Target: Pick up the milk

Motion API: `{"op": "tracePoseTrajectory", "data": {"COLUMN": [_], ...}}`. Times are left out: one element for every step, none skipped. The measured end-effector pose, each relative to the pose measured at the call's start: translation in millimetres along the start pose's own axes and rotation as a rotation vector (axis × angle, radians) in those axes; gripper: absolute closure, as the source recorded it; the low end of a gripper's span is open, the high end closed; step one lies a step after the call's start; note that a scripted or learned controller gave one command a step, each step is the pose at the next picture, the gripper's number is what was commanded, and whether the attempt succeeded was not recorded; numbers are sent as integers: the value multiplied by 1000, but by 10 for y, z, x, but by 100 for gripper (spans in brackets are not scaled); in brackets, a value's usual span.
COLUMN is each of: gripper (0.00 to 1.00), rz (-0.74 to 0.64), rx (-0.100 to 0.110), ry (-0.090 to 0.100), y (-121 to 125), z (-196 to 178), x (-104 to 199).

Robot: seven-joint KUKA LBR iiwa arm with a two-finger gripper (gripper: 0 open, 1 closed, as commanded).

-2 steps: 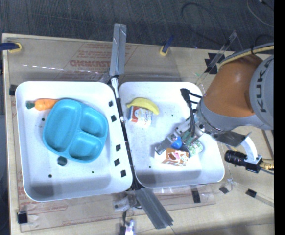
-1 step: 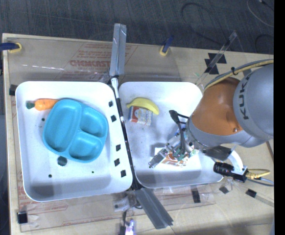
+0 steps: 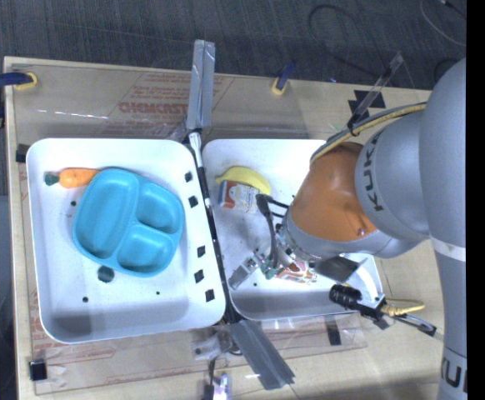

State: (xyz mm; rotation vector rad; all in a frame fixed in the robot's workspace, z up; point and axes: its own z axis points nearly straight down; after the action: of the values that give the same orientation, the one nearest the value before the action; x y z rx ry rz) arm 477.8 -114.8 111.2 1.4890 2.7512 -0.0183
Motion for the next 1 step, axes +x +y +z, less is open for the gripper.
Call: {"op": "tracePoseTrajectory", "data": {"gripper": [0], "rz": [49], "rx": [-2], "ry": [18], "y": [-174], "z": [-1425], "x": [-291]}}
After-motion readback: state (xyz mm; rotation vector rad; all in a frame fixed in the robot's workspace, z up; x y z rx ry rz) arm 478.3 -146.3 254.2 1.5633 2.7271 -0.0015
